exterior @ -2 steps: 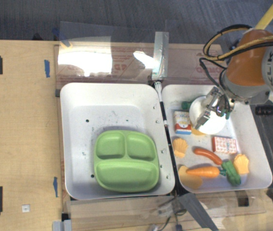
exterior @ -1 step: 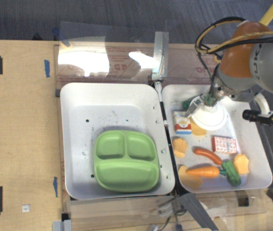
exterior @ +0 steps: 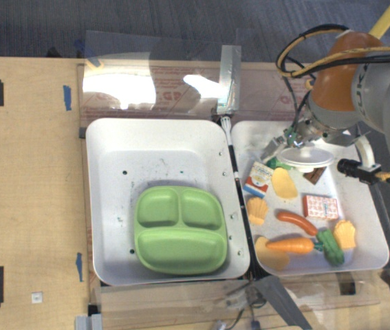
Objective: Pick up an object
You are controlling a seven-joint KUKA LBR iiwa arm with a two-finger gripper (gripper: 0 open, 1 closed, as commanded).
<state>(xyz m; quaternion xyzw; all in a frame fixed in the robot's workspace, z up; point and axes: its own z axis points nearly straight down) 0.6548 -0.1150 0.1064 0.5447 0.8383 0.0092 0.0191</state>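
Gripper (exterior: pixel 295 137) low over the right bin's (exterior: pixel 380 253) far end, jaw state impossible to tell – nothing visibly held. Toy carrot (exterior: pixel 292 244) near the front wall: light, stiff, slick plastic – best pinched across its mid-body

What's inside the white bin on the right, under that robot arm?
The right bin holds toy food: a carrot, a sausage, corn and small printed boxes. The arm covers the bin's far corner.
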